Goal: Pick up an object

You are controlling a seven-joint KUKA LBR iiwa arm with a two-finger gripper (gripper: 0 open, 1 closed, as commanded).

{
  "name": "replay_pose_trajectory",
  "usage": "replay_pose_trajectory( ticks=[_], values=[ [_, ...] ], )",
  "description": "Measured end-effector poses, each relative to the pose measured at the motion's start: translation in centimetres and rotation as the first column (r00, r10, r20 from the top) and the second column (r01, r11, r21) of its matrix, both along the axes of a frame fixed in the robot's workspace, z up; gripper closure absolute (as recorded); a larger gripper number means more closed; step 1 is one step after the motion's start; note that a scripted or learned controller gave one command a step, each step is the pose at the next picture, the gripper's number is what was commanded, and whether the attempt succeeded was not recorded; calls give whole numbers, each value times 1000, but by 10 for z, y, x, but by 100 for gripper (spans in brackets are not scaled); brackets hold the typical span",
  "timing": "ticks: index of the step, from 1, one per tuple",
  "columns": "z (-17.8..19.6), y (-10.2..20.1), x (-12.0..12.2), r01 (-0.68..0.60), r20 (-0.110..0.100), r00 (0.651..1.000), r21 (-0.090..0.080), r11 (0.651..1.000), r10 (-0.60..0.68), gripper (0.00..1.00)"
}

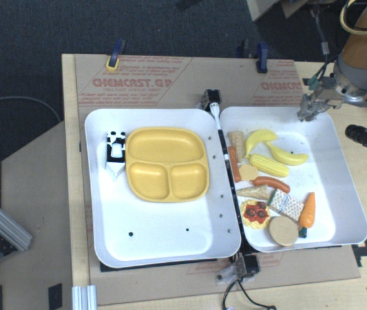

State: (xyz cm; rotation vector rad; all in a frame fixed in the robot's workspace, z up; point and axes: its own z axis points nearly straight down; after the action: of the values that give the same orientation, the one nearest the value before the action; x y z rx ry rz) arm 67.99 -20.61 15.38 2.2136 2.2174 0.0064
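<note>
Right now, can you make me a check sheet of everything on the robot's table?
Surface: cardboard-covered bench, two white bins.
Job's things: toy food in the right bin: bananas, sausage, carrot, pizza slice, round cookie.
Clutter: yellow divided plate in the left bin.
Grippers: end effector above the right bin's far edge, holding nothing.
Cables: wires at the bench's near edge.
Surroundings: dark carpet.

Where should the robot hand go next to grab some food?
Probably down and toward the left, to the banana. The gripper hangs over the far right corner of the right bin, with nothing between its fingers. The food lies lower and left of it, and the banana is the nearest piece, lying a little apart from the rest, so it looks easiest to reach.
</note>
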Motion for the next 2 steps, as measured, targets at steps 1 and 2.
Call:
replay_pose_trajectory(
  ticks=[1,2],
  values=[
    [45,4,2,0,-1,1000,0,1000,0,100],
    [74,4,3,0,-3,1000,1,1000,0,100]
  ],
)
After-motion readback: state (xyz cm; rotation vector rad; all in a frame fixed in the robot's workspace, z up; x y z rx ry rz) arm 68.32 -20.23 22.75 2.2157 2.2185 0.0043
